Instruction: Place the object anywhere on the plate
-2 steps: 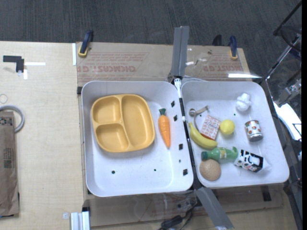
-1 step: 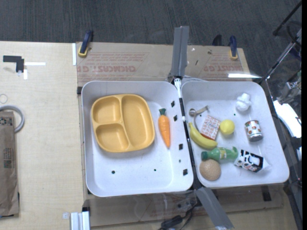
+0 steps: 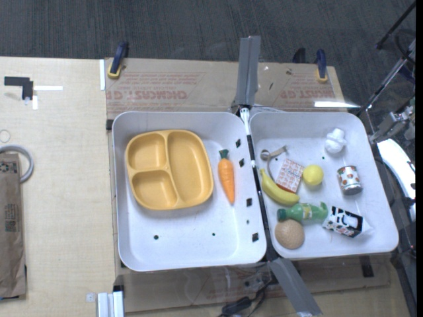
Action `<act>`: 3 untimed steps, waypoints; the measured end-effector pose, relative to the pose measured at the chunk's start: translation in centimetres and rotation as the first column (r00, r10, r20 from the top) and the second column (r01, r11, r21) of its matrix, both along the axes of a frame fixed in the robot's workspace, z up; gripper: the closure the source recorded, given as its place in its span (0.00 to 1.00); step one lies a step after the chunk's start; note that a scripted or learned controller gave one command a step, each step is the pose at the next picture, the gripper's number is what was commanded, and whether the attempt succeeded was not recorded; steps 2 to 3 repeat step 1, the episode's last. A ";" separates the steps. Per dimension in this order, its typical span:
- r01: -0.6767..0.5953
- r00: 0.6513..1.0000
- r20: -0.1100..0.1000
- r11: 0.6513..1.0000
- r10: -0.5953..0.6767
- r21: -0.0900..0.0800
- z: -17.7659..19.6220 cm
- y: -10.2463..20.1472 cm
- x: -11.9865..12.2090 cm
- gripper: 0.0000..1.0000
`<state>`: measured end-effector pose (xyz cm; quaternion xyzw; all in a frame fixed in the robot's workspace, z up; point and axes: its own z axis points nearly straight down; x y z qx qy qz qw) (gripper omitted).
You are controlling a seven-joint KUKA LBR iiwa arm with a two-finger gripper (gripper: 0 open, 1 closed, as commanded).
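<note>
Fingers first: I cannot tell how far open mine are, nor whether they have hold of anything, so I treat the grasp as not yet made.

The yellow plate (image 3: 188, 164) lies in the left bin (image 3: 185, 240), its three compartments bare. Just beside the plate's right rim, apart from it, lies a toy carrot (image 3: 227, 181), lengthwise along that rim, with its green top at the far end and its tip at the near end. I judge this to be the object meant, though the task does not name it. Farther right of the plate, in the right bin (image 3: 373, 233), lie a banana (image 3: 277, 189), a yellow ball (image 3: 312, 175), a small can (image 3: 349, 179) and a green bottle (image 3: 304, 211).

The carrot looks like light, stiff moulded plastic, smooth and tapered, so I expect it to slip toward its thin tip if pinched there. I would close across the thick upper half, just below the green top, squeezing crosswise to its length. It is unlikely to break. Being round, it may roll, so the plate's large compartment, nearest the carrot, seems the safest landing.
</note>
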<state>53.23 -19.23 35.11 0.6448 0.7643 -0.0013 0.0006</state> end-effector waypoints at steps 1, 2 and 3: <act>0.153 0.988 -0.002 0.988 -0.153 0.001 -9.9 -2.6 -4.7 0.00; 0.153 0.988 -0.002 0.988 -0.153 0.001 -9.9 -2.6 -4.7 0.00; 0.153 0.988 -0.002 0.988 -0.153 0.001 -9.9 -2.6 -4.7 0.00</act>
